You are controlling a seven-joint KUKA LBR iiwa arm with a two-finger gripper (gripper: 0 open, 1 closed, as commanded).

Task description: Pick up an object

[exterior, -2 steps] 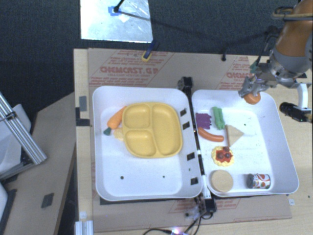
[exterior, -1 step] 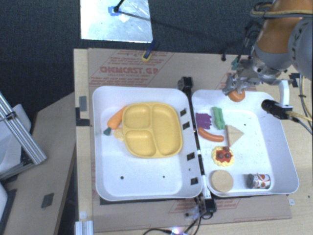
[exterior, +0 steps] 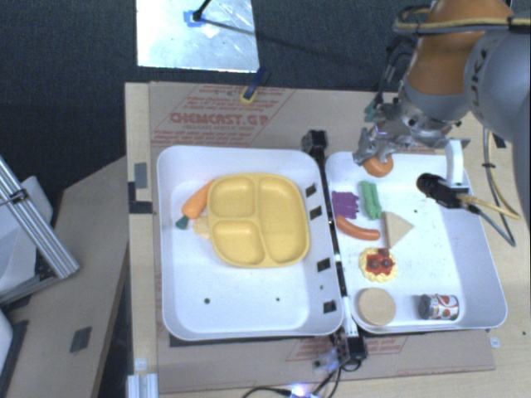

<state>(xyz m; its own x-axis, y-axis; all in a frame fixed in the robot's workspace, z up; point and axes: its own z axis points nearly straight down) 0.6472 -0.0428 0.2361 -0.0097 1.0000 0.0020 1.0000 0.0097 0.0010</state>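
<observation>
The right bin (exterior: 489, 288) is crowded with small items, while bare floor rings the yellow tray (exterior: 253, 220).

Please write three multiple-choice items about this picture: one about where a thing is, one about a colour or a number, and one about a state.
1. Where does the yellow divided plate lie?
A. in the left bin
B. in the right bin
C. on the bare bench

2. How many compartments does the yellow divided plate have?
A. two
B. three
C. five

3. How does the small can stand?
A. upright
B. upside down on the sausage
C. on its side

Answers:
1. A: the plate rests in the left bin, with a carrot beside its left edge.
2. B: two compartments at the top and one wide compartment below.
3. C: the can lies on its side in the near right corner of the right bin, its round end facing left.
</observation>
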